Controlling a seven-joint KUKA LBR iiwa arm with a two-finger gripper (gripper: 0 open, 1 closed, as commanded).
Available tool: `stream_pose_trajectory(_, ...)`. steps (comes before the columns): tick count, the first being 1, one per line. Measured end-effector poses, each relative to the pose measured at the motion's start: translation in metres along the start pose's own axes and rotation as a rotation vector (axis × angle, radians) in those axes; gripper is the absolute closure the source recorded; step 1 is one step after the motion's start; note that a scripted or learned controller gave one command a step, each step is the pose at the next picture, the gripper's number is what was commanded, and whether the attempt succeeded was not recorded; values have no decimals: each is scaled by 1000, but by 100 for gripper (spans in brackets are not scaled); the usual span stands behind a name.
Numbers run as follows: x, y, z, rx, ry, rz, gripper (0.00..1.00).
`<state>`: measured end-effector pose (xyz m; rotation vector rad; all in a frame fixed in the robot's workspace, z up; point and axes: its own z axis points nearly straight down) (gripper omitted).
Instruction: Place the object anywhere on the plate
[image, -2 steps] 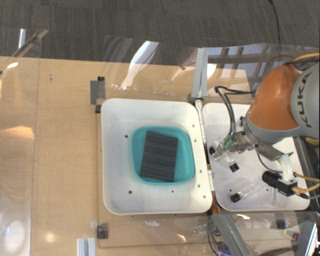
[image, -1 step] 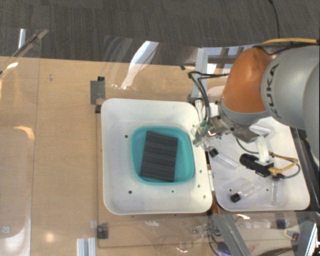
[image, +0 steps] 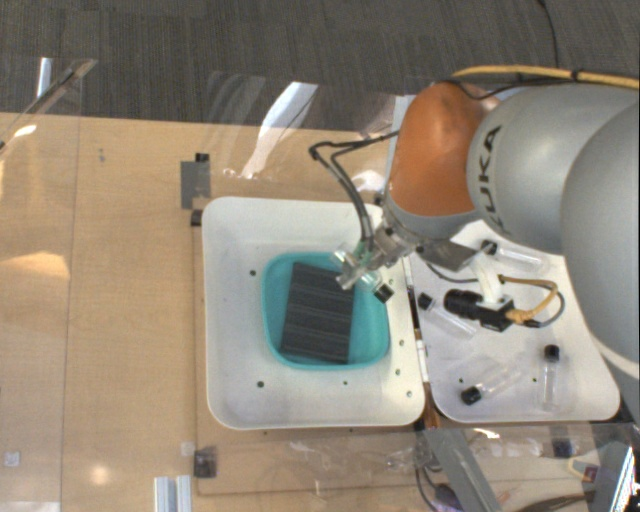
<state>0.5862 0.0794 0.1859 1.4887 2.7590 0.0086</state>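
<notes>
1. Dark grey ribbed rectangular block (image: 318, 316): lies flat on the teal rounded plastic plate (image: 375, 335) in the left shallow white bin (image: 230, 330); placement looks done.
2. Gripper (image: 360, 268): just above the block's upper right corner; finger state cannot be told.
3. Grey arm: reaches in over the right bin (image: 590, 385), wrist angled down-left.

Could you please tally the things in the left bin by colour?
Teal: 1, the plate
Dark grey: 1, the ridged block lying on the plate
Total: 2, with the gripper above the block's upper right corner.
</notes>
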Motion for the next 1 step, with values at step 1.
stream_pose_trajectory(1, 0, 0, 0, 0, 0, 1, 0)
